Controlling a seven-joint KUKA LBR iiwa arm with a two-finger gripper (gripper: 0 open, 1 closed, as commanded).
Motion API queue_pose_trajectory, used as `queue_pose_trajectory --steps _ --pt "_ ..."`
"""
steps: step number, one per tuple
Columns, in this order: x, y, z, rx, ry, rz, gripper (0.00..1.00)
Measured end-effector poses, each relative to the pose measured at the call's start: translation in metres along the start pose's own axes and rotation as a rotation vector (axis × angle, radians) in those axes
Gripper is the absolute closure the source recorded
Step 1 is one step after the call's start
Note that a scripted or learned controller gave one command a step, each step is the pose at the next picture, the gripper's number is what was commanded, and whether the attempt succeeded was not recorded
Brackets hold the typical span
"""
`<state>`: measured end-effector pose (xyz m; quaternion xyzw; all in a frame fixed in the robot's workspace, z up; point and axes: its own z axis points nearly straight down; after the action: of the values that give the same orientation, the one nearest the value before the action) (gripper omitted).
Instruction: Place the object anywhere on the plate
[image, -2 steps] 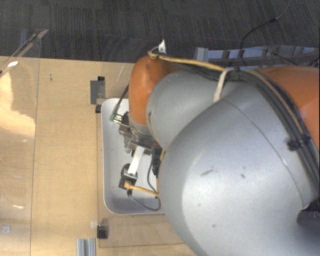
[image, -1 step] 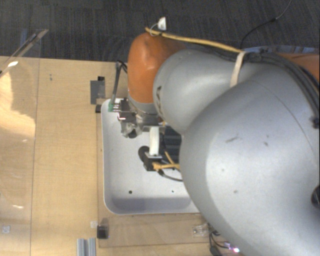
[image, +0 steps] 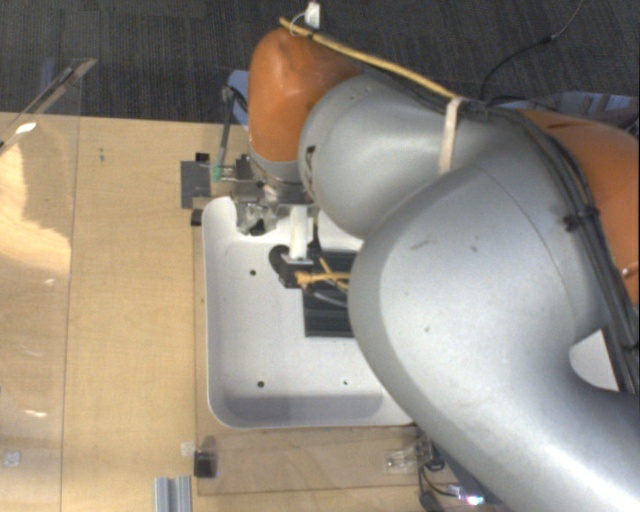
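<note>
**Mia:** What is the biggest thing you see from the camera up top?

**Tom:** The grey arm (image: 480, 300). It comes in from the right and covers the middle and the right side of the frame. Its orange band (image: 280, 90) is at the top, a bit left of the middle.

**Mia:** Where is the gripper?

**Tom:** The gripper (image: 256, 220) hangs under the orange band, over the upper left corner of the white bin (image: 230, 340).

**Mia:** Is it apart or pressed together?

**Tom:** I cannot tell. The arm is too much in the way.

**Mia:** Where is the object that goes on the plate?

**Tom:** I cannot tell that either. The arm hides the right part of the bin and all that lies under it.

**Mia:** What can you see of the bin?

**Tom:** Its white floor shows on the left and at the bottom. Two tiny dark dots (image: 260, 383) sit near the bottom wall.

**Mia:** And around the bin?

**Tom:** It rests on a wooden bench (image: 120, 300). A grey block (image: 195, 182) sits just beside the bin's upper left corner. A small black piece (image: 205, 463) lies on the bench just below the lower left corner. Dark carpet (image: 130, 40) runs across the top of the frame.
</note>
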<state>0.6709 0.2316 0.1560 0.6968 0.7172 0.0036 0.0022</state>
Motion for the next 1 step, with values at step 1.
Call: queue_pose_trajectory --steps 1 --pt "0.0027 0.0004 -0.0094 0.000 -0.001 -0.009 1.00"
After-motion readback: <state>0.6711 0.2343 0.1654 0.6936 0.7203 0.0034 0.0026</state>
